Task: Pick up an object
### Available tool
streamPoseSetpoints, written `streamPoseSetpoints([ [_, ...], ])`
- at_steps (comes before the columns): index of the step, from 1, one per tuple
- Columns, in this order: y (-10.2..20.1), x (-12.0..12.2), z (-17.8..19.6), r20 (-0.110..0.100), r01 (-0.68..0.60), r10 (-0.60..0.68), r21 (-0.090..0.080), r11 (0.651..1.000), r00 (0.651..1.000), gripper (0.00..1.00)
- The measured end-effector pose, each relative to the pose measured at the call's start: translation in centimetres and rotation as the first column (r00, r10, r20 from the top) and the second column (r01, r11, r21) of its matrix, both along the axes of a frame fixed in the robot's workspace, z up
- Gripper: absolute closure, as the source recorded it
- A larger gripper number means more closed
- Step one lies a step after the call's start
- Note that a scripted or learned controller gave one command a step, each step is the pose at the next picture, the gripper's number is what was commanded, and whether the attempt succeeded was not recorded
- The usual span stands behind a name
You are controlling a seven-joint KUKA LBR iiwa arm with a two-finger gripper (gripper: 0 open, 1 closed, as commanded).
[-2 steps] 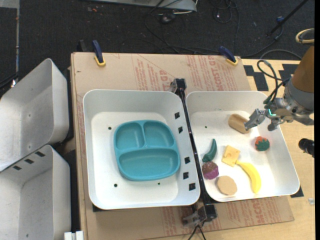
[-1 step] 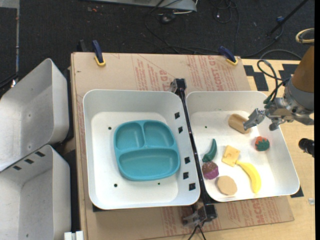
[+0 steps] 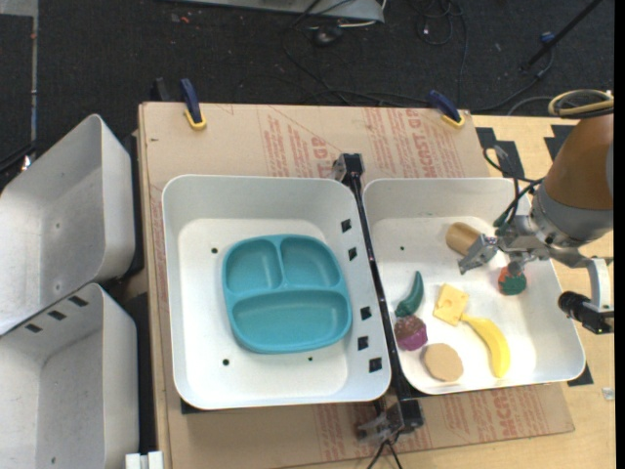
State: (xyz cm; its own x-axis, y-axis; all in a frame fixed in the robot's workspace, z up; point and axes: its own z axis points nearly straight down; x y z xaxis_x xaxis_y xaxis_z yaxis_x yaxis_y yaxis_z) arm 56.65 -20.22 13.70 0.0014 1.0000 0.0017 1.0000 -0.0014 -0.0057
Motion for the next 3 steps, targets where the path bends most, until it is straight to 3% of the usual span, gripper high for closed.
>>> streamPoseSetpoints([
  [1,0.9,0.4,-4.5,0.007,-0.006,0.006,0.013,1.0,1.0,0.0],
  [2,0.1,0.1,-3.5,0.007,0.0,0.0,-0.001,1.0,1.0,1.0],
  [3,-0.3,0.4,2.8,0.013,-0.004,0.004,-0.005,1.0,1.0,1.0],
])
